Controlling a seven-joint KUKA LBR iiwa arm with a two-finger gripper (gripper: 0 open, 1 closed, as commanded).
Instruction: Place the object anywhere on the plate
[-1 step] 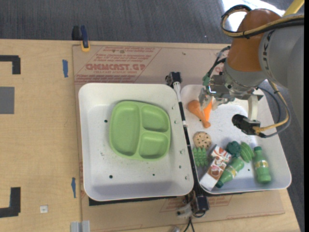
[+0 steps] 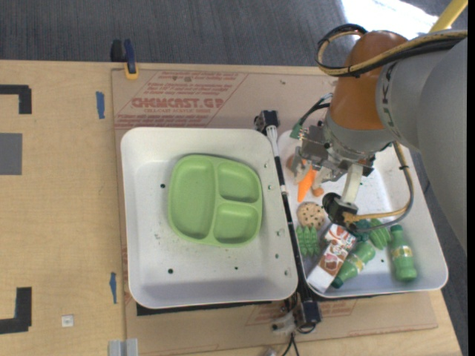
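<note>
The step in hand looks like the pick: the jaws are down in the right bin among the toys, and nothing lies on the plate yet. Whether the jaws are spread or pressed together cannot be told, since the wrist and its cables cover them from above. Nearest, just at the jaws' tips, lies an orange carrot, tilted, with its lower end pointing toward the front of the bin; it seems the likeliest object for the task, though it cannot be seen whether anything touches it. A little farther toward the front sits a round cookie, then a spiky green piece and a red-and-white carton, with green bottles off to the side away from the plate. Well apart from the jaws, across the two bin walls, the green plate rests in the middle of the left bin, its three sections bare. The next move, by my judgement, calls for a firm closing on the carrot, a straight lift clear of the cookie and the bin rims, then a carry over the divide to any section of the plate.
</note>
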